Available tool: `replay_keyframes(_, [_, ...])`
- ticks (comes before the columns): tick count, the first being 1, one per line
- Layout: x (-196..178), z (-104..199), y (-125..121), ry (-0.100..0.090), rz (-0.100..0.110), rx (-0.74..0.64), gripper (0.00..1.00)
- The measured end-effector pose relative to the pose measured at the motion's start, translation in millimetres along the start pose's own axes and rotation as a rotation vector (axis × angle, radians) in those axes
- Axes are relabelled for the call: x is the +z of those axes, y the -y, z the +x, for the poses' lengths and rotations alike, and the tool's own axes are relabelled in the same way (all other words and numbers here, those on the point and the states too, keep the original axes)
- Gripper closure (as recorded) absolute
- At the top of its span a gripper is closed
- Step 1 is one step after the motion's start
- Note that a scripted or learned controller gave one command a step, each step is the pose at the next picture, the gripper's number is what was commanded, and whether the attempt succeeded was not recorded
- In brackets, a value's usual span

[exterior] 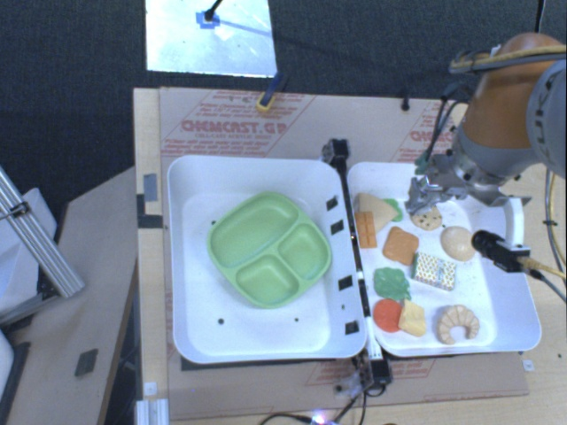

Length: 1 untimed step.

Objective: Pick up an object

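Observation:
My gripper [424, 193] hangs low over the back of the right bin [518, 312]. It is just above a chocolate-chip cookie [427, 219] and beside a tan wedge with a green edge [376, 209]. Around them lie an orange cracker [400, 245], a pale egg-shaped bun [457, 243], a patterned block [434, 271], a green leafy piece [391, 282], a red tomato [385, 314], a yellow cheese piece [412, 319], a croissant [457, 323] and an orange wafer stick [364, 228]. I see nothing held in the gripper.
The left bin [190, 326] holds a green divided plate [268, 249]. A black-clipped divider [350, 255] runs between the bins. The arm's orange band [505, 96] and a black cable fitting [498, 251] overhang the right bin's back right side.

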<state>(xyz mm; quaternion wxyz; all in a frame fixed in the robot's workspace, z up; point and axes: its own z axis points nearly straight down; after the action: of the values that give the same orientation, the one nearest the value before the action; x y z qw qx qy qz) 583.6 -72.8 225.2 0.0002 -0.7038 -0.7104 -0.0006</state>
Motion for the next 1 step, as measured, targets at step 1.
replay_keyframes(1, [9.5,56.8,-1.4,0.000,-0.001,0.000,1.00])
